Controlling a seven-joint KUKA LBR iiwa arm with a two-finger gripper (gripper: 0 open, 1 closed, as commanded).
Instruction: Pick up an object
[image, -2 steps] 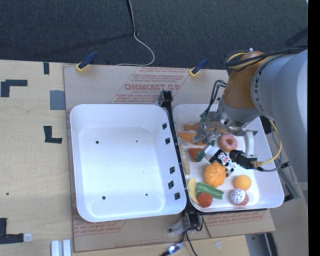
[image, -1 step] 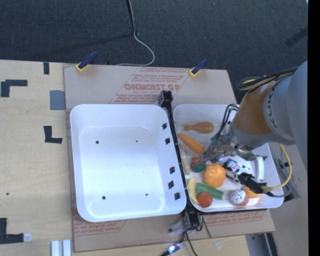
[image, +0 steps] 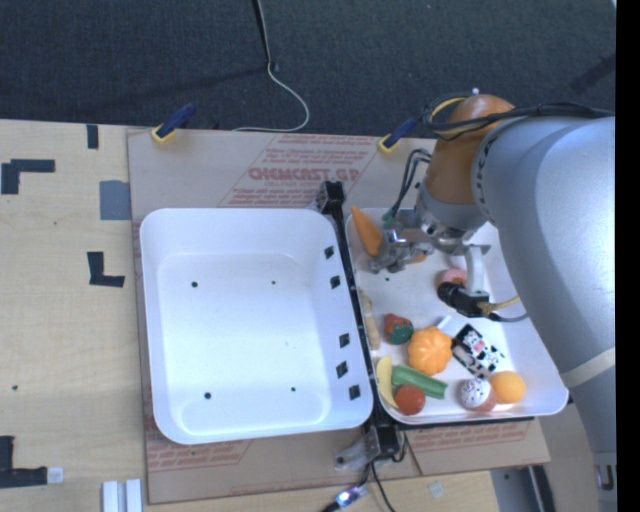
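My gripper (image: 393, 256) hangs low over the far part of the right bin (image: 545, 400), just right of an orange carrot-like piece (image: 366, 232) near the bin's left wall. A pink bit (image: 453, 276) peeks out beside the wrist. Toward the near end lie a small red and green piece (image: 398, 327), an orange pumpkin-like toy (image: 430, 349), a black and white spotted toy (image: 477, 353), a green pod (image: 418, 380), a red ball (image: 409, 399), a white speckled ball (image: 474, 393) and an orange ball (image: 508, 387). A yellow banana (image: 384, 375) lies against the left wall.
The left bin (image: 240, 320) sits beside the right one, their walls joined by black clips (image: 342, 340). The big grey arm (image: 560, 230) covers the right bin's far right corner. Blue and yellow clamps (image: 173, 121) hold the cardboard base.
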